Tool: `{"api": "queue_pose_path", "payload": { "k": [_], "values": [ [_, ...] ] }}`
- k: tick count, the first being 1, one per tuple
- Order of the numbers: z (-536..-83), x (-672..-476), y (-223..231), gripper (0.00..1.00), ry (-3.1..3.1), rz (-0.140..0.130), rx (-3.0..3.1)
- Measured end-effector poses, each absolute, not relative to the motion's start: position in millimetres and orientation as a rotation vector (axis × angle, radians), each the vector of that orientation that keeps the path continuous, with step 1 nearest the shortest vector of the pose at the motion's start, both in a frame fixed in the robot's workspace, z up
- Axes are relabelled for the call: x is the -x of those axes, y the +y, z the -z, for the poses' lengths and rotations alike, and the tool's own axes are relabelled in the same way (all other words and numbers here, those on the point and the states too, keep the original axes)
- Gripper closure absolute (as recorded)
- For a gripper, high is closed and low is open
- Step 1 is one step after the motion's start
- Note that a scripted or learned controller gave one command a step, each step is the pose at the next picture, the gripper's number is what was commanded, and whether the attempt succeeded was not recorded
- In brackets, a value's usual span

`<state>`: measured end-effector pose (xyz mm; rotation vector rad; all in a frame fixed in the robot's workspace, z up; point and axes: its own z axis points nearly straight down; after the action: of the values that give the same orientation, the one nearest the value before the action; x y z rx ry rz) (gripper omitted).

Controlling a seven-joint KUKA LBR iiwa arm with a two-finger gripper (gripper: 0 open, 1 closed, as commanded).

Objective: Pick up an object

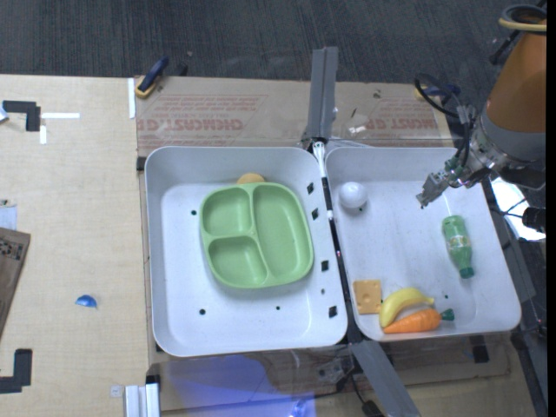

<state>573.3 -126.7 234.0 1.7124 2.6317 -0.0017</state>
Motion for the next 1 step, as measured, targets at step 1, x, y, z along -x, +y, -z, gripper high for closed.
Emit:
{"api": "queue_pose_path", "payload": {
  "k": [1],
  "values": [
    [-233.5, -573.1, -126.5, 0.00, 2.633, 0.002, -1.713]
  ]
}}
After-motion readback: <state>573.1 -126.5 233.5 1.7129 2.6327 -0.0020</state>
